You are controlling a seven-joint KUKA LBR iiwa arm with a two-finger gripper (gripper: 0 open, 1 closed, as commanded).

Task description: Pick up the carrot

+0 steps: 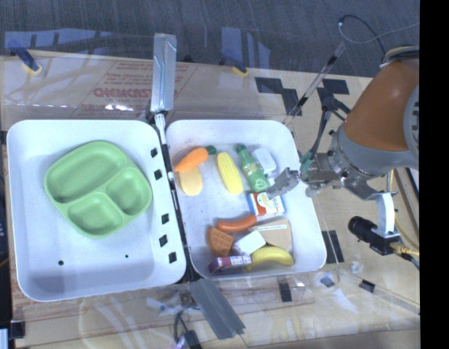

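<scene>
A robotics lab, by the look of it: two shallow white bins (35, 267) sit side by side on a wooden bench (370, 304) marked with black tape; loose cables trail near the grey and orange arm (381, 122); toy plastic food fills the right bin; grey carpet (210, 6) lies beyond the bench

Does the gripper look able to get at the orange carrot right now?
Probably yes: the orange carrot lies uncovered at the right bin's far-left corner, with the gripper hovering above that bin's right side.
</scene>
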